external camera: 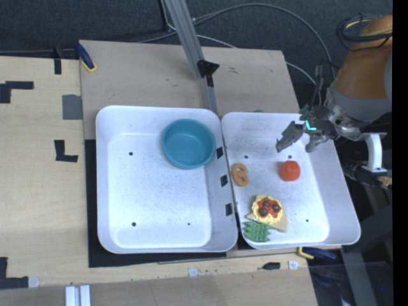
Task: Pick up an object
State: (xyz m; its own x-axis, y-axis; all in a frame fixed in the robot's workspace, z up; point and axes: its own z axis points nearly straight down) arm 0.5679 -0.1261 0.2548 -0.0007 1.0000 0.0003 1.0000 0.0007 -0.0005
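My gripper [298, 141] hangs above the upper right part of the right bin [325, 171], its two dark fingers spread open with nothing between them. Just below it a small red object [290, 170] lies on the bin floor. A brown pretzel [240, 174] sits near the bin's left wall. Towards the front lie a yellow tart with dark red berries [268, 210] and a green leafy piece [257, 231]. A blue bowl [188, 143] stands in the upper right part of the left bin [127, 190].
A grey pole [191, 37] slants down from the top to the gap between the bins. Cables run across the dark floor behind. The arm's orange band [363, 56] rises at the right edge, next to the right bin.
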